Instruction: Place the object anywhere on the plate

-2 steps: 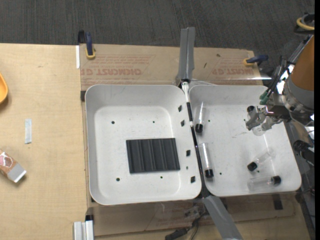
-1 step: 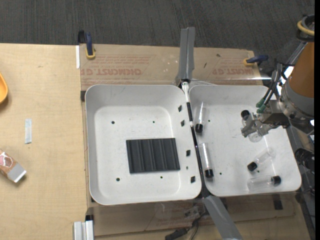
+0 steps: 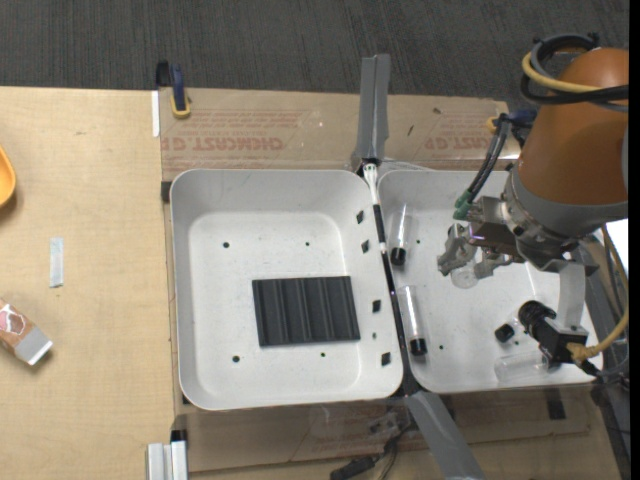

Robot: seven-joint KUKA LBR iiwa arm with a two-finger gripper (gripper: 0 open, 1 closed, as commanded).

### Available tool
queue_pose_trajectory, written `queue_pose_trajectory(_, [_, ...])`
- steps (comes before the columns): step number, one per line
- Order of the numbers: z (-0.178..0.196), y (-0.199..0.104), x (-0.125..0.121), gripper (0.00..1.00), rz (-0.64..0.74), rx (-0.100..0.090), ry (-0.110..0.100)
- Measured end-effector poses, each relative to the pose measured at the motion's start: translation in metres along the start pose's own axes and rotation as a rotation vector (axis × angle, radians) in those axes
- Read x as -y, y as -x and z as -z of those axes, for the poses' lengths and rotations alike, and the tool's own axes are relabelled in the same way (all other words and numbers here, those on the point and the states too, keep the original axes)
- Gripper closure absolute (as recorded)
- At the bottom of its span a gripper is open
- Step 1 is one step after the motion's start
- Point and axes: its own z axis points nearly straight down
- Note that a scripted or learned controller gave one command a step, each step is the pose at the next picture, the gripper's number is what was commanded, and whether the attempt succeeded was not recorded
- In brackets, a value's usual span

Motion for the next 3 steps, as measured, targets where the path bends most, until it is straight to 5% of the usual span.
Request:
queue_pose_trajectory(1, [-0.015,-0.062,0.010,1.00,-0.277,0.001,-0.002])
queue_pose_trajectory(2, [0.011,-0.149,0.022,1.00,-0.277,0.002,0.001])
queue_pose_trajectory(3, [0.004,-0.146,0.023,1.00,-0.205,0.002,0.000])
